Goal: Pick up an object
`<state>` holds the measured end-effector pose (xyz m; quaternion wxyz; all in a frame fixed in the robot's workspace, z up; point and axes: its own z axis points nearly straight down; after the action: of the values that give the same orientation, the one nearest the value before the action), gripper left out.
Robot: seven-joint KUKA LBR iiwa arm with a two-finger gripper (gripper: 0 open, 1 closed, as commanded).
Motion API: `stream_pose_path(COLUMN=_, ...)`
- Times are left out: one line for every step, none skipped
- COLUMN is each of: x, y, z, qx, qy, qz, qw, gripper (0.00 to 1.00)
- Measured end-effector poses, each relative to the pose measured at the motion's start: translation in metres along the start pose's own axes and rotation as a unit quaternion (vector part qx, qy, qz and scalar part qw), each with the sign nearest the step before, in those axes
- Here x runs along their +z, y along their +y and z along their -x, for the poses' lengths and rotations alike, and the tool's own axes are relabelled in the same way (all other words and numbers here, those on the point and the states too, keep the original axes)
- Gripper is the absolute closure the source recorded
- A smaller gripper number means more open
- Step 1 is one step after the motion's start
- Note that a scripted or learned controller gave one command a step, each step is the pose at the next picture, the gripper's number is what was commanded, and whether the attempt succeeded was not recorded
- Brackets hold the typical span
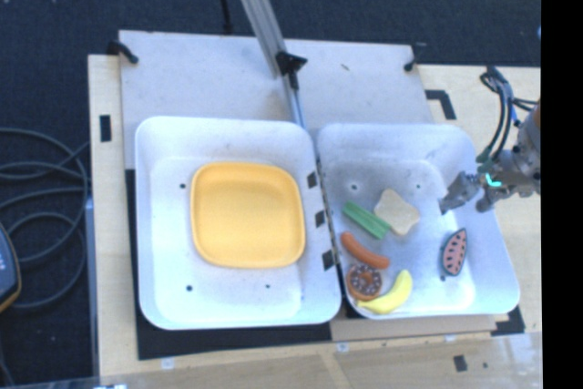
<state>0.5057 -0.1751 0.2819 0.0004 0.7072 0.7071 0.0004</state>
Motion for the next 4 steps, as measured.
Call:
stream_pose_path(x=0.000, y=0.000, z=0.000, qx=0.000, qy=0.000, qz=0.000, qw=1.0000, gripper=0.00)
stream_pose_path(x=0.042, y=-0.001, z=-0.003, qx=0.000, qy=0.000, qz=-0.002, qw=1.0000, gripper=0.00)
stream_pose_path(x=0.102, y=-0.003, z=-0.010, qx=0.000, qy=0.000, qz=-0.003, qw=1.0000, gripper=0.00)
stream_pose_path(x=0.162, y=-0.010, z=-0.012, qx=0.000, qy=0.000, qz=-0.003, qw=1.0000, gripper=0.00)
